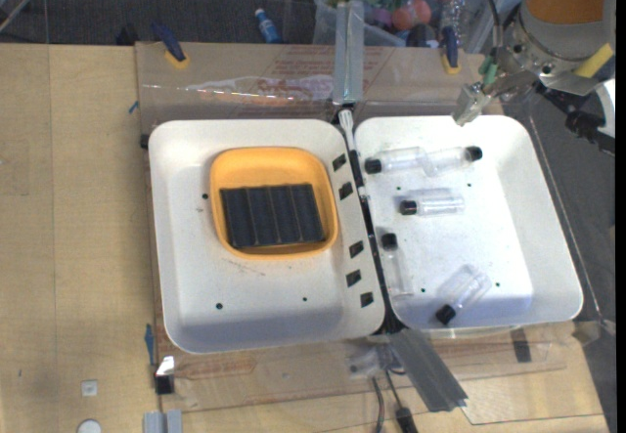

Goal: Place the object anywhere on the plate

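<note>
Four clear capped vials (423, 159) lie in the right bin (548, 226); plate (227, 172) in the left. Pincer (471, 106) hovers over the bin's far edge, holding nothing, opening unclear. Pick the isolated vial, grip mid-body across its axis.

A pale wooden tabletop (68, 226) is carrying two white bins. The left bin (186, 304) and right bin (528, 265) are sitting side by side, touching.
</note>
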Controlling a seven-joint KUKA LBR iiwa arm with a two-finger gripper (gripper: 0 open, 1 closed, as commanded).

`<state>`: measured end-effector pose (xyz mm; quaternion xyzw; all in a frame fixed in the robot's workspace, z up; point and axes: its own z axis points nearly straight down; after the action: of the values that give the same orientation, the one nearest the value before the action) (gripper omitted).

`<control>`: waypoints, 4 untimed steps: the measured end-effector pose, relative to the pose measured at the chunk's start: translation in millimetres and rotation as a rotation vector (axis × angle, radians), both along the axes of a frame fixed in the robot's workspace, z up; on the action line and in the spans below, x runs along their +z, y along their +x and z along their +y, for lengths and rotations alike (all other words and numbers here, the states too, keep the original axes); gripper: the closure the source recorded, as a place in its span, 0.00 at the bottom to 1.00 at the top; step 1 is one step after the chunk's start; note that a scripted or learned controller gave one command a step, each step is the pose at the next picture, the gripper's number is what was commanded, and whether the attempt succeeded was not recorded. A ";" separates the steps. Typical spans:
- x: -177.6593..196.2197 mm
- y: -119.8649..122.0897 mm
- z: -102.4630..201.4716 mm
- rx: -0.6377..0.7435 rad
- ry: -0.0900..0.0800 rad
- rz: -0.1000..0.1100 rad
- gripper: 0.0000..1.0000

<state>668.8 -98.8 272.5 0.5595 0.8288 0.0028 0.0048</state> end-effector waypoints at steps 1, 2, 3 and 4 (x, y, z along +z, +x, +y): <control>19.5 -1.4 -42.1 0.103 -0.002 0.005 1.00; 36.2 -1.7 -110.5 0.396 -0.006 0.003 1.00; 36.2 -1.8 -110.5 0.396 -0.005 0.003 0.00; 48.2 -0.6 -111.1 0.394 -0.009 -0.005 1.00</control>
<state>668.2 -209.9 320.7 0.3865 0.9223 0.0016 0.0088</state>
